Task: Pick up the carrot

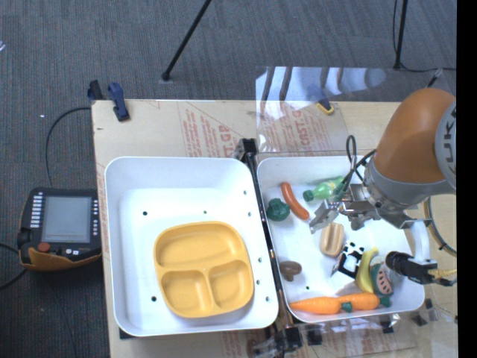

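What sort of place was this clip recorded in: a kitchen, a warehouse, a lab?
Most likely a robotics lab. A grey-and-orange arm works over two white bins of toy food on a cardboard-topped bench, a teach pendant lies on the carpet, and stand legs rise behind.

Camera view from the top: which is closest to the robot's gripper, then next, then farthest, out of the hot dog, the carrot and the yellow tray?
From the gripper:
1. Hot dog, just to its left in the right bin.
2. Carrot, lower down by that bin's near edge.
3. Yellow tray, away in the left bin.
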`<state>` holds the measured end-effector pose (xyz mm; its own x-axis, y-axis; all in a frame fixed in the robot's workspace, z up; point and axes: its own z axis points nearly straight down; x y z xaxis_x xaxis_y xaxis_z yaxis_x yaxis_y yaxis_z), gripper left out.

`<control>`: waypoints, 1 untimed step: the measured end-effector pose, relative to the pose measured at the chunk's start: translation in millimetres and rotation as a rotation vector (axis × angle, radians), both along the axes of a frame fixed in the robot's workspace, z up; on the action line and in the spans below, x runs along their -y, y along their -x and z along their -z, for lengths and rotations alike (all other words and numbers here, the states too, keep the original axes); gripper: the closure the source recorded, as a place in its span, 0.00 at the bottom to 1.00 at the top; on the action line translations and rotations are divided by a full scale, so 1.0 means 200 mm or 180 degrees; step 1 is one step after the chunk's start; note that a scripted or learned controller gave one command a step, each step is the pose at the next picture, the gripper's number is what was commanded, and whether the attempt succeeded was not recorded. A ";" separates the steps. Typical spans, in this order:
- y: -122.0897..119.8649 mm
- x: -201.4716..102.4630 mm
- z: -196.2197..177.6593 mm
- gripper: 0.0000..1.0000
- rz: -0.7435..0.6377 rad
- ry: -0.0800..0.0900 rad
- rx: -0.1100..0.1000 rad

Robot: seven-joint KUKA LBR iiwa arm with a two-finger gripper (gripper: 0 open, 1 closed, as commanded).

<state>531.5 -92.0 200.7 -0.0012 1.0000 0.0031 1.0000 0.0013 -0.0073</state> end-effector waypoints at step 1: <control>0.18 0.15 0.46 0.00 -0.0491 0.0022 0.0090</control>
